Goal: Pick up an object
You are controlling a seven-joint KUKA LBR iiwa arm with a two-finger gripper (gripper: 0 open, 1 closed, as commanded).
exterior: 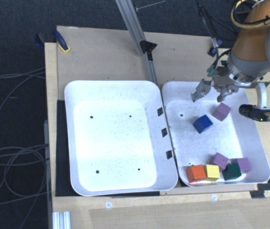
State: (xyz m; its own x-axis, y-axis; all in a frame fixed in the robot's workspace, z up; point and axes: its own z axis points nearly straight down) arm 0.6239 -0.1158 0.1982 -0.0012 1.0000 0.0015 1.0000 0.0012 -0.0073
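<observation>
My gripper (210, 93) hangs over the back of the right bin (259, 147), open, with nothing between its two fingers. A purple block (222, 111) lies just in front of it and slightly right. A blue block (202, 123) lies a little nearer, in the middle of that bin. Along the bin's front edge sit an orange block (196, 172), a yellow block (212, 171), a dark green block (232, 171) and two more purple blocks (220, 160) (243, 164).
The left bin (70, 128) stands beside the right one, with black clips (164, 131) along the shared wall. A slanted metal pole (132, 23) rises behind the bins. Cables hang near the arm (254, 37) at the back right.
</observation>
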